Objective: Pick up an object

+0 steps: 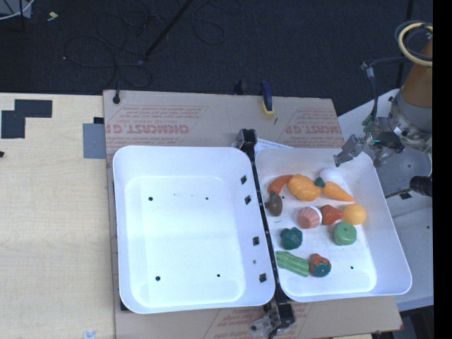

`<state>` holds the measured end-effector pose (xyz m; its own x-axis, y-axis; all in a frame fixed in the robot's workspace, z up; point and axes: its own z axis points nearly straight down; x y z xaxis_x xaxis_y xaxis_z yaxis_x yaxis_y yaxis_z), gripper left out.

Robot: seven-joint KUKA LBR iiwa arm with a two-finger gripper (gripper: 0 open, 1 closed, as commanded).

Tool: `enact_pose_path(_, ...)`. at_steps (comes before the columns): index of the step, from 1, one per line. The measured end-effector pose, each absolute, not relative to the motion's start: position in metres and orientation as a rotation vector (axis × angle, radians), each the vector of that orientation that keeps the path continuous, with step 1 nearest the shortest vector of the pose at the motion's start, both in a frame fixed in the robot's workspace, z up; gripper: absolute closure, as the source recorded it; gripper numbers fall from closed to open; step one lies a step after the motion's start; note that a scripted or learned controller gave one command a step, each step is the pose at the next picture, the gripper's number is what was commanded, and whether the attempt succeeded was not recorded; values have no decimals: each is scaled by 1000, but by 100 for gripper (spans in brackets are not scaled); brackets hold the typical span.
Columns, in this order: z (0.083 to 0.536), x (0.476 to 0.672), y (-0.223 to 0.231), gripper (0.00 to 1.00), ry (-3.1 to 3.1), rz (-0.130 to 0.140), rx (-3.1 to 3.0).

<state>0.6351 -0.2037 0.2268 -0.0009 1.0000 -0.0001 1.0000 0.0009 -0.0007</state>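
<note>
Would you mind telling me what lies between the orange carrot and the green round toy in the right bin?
In the camera view, a small red-orange piece lies between the carrot and the green round toy.

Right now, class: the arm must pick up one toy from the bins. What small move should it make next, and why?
Probably swing the gripper left and down over the carrot. It hangs above the right bin's upper rim, holding nothing, and the carrot lies nearest.
</note>
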Motion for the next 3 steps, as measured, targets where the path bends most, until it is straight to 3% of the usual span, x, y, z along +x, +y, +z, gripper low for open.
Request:
enact_pose_path(1, 91, 640, -157, 0, -2208, 16, -2207)
enact_pose_path(2, 91, 642, -102, 0, -2218, 16, -2230)
enact_pose_path(3, 100, 643, -98, 100, -2217, 10, -2225)
